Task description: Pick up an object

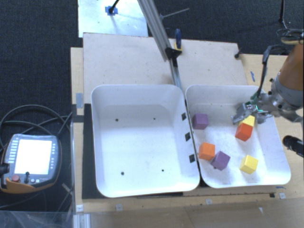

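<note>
Hanging over the right bin (280, 141), the tool (247, 114) is just above a red block (243, 131) with a yellow top; I cannot tell if it is wide or narrow.

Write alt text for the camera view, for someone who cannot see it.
A robot arm's pincer hovers over the right white bin, just above a red block with a yellow piece at its top. Two purple blocks, an orange block and a yellow block lie nearby.
</note>
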### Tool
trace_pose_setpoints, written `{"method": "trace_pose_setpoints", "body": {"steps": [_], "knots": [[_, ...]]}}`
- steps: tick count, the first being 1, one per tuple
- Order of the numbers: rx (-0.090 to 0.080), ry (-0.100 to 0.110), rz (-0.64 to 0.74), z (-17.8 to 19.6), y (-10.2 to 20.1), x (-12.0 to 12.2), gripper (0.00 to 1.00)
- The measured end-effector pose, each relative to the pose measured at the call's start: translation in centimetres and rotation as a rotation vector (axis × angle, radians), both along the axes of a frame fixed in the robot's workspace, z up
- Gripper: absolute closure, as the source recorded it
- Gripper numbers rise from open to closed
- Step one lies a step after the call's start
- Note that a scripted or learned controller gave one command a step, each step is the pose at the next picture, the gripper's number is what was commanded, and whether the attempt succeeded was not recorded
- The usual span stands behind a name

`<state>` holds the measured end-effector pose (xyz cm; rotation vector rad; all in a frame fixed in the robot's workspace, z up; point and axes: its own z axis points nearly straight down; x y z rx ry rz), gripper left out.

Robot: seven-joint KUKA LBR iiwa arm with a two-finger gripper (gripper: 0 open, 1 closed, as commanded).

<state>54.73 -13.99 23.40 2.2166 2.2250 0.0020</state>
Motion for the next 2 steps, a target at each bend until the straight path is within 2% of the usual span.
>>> {"method": "trace_pose_setpoints", "body": {"steps": [1, 2], "knots": [[0.001, 0.006, -0.002, -6.2, -0.4, -0.3, 0.0], [0.0, 0.004, -0.002, -10.5, -1.0, -0.3, 0.0]]}}
